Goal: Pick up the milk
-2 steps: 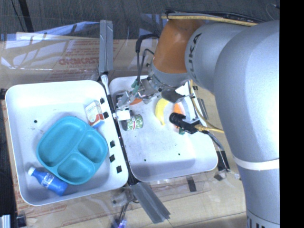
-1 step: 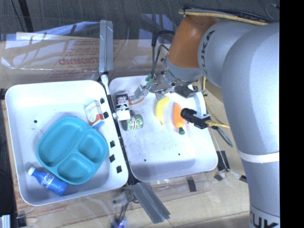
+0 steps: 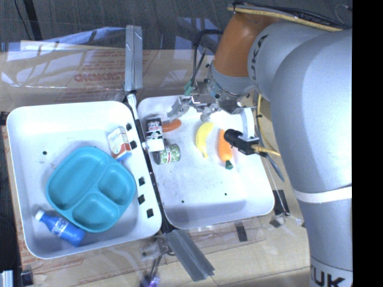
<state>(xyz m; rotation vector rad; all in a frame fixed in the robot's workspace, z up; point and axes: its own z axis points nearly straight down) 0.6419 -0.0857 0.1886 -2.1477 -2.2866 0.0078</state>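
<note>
The pincer (image 3: 192,104) hangs over the far part of the right bin (image 3: 257,205), at the end of the grey arm (image 3: 299,58) that comes in from the right; its two metal fingers (image 3: 178,107) are spread apart and nothing sits between them, so it is released. The milk (image 3: 154,134), a small carton with a dark printed face, stands just down and to the left of the pincer, against the right bin's left wall, apart from the fingers. Just past the carton on its right, almost under the left finger, lies a sausage (image 3: 172,125). Below the carton, further from the pincer, a green can (image 3: 169,154) lies on its side. Below and slightly right of the pincer lies a banana (image 3: 204,137), and further right a carrot (image 3: 225,150), next to a black part of the arm's fittings. Well to the left of the pincer, in the left bin (image 3: 24,178), a red-and-white carton (image 3: 118,141) leans at the edge of a blue tray (image 3: 90,187) with compartments, and a blue bottle (image 3: 60,228) lies at the near left corner. Both bins rest on the tabletop (image 3: 78,70).
</note>
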